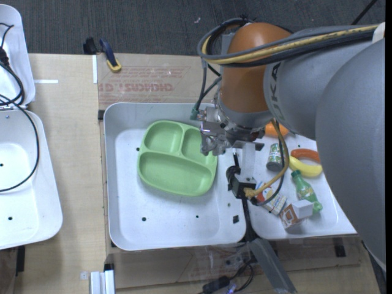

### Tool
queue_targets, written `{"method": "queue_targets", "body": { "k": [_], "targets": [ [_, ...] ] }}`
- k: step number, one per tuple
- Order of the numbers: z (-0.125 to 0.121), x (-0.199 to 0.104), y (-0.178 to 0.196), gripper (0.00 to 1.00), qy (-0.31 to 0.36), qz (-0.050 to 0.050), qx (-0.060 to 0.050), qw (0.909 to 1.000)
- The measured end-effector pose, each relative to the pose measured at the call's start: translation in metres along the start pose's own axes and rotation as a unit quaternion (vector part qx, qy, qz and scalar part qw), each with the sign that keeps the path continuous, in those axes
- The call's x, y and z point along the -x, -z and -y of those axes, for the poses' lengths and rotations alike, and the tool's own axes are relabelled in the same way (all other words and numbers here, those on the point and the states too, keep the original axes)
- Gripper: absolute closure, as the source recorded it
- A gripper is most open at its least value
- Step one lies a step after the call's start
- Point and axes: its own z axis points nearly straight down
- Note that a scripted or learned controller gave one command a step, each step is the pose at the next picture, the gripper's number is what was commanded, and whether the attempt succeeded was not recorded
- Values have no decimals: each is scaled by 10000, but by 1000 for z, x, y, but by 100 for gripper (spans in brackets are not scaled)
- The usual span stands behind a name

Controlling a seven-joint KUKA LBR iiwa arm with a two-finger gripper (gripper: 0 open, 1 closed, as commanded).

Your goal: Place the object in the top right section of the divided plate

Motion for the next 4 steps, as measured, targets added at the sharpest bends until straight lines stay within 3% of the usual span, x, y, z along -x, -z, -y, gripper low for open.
{"method": "queue_targets", "body": {
  "k": [1, 2, 3, 4],
  "targets": [
    [-32, -91, 56, 100, -400, 2, 10, 9992],
    [-32, -89, 64, 100, -389, 27, -1, 9992],
    [-36, -20, 6, 100, -40, 8, 2, 10000],
    [-26, 6, -45, 100, 372, 1, -3, 9993]
  ]
}}
